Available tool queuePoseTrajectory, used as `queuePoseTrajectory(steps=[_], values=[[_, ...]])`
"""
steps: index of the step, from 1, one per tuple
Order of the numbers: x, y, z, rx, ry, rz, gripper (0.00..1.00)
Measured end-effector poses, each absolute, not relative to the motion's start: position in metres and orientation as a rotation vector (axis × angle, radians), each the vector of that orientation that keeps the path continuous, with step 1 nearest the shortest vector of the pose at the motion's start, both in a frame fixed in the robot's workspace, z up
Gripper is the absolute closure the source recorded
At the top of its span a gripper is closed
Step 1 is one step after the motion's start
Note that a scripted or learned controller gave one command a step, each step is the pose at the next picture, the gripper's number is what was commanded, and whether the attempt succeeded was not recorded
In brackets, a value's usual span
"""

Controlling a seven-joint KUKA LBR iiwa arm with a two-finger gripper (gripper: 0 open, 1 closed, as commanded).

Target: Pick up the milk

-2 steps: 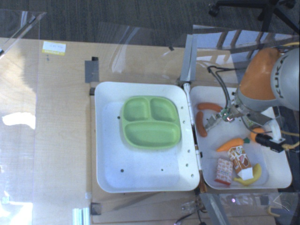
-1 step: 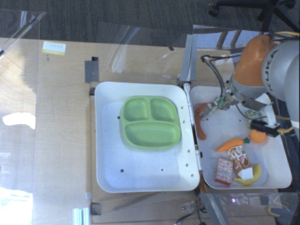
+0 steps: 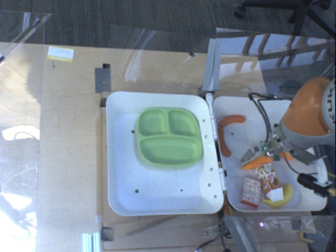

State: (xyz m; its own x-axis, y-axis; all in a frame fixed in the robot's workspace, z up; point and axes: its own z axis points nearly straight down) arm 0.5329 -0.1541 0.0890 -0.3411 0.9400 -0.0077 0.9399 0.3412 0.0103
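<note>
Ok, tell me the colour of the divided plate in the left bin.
Light green; the plate shows clearly in the camera view.

Matt pale wood tabletop point(image 3: 63, 140), smooth white plastic bins point(image 3: 157, 203), satin green plastic divided plate point(image 3: 169, 137), printed paper-like milk carton point(image 3: 271, 180), glossy yellow plastic banana point(image 3: 281, 196), smooth orange arm band point(image 3: 307, 112)

One fixed camera looks down at a slant on the surface point(image 3: 63, 140) and both bins point(image 3: 121, 193), from moderate height.

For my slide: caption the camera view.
Gripper hovers above milk carton in right bin; green tray in left bin.
</note>
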Motion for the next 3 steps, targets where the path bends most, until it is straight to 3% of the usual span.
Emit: queuePoseTrajectory(steps=[1,2,3], values=[[0.559,-0.164,0.262,1.439,2.782,0.005,0.00],[0.572,-0.157,0.135,1.376,2.819,0.003,0.00],[0.496,-0.183,0.089,1.077,2.933,0.002,0.00]])
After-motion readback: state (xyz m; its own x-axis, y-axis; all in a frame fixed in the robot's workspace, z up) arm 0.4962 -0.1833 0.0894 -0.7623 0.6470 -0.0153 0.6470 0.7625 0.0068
